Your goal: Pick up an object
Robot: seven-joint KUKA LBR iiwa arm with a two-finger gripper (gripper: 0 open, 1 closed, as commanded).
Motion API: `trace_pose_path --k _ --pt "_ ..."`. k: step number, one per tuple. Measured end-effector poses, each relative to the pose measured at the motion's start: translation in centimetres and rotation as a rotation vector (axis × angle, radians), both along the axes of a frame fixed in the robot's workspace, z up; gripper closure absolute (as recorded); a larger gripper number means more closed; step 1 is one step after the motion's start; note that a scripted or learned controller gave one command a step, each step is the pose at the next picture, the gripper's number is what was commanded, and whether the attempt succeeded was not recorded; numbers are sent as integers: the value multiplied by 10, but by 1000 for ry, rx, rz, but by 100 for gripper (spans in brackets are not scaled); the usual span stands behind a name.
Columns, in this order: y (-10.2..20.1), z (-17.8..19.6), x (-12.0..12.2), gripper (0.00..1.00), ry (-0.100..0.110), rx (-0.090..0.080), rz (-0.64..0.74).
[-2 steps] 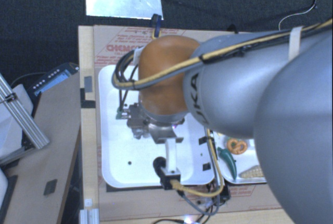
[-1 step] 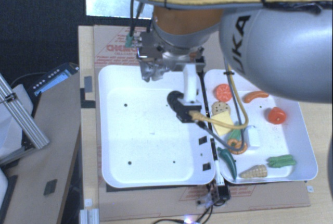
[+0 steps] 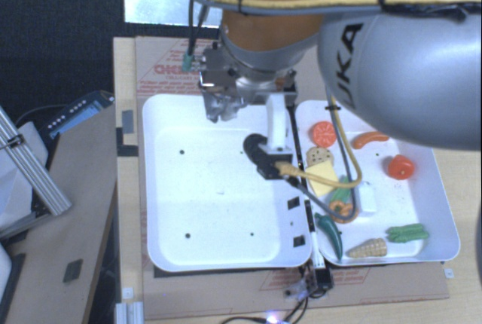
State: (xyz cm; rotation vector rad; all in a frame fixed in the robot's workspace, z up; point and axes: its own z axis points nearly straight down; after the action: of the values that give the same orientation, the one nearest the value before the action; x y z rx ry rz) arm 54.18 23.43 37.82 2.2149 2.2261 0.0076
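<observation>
At the near rim of the right bin (image 3: pixel 444 228) lie a cone (image 3: pixel 367 248), beans (image 3: pixel 407 233) and a pepper (image 3: pixel 330 228); farther in sit a tomato (image 3: pixel 401 167), a sausage (image 3: pixel 369 139) and an orange slice (image 3: pixel 324 134). The gripper (image 3: pixel 220 110) hangs over the far edge of the left bin (image 3: pixel 211 202), with nothing seen in its grasp; whether it is open I cannot tell. Every piece lies across the divide toward the view's right, the slice nearest; the pick likely calls for a sideways crossing first.
</observation>
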Motion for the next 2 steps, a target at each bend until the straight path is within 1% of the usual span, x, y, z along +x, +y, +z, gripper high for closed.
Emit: trace_pose_path --k 2 --pt "0 22 1 100 -3 2 4"
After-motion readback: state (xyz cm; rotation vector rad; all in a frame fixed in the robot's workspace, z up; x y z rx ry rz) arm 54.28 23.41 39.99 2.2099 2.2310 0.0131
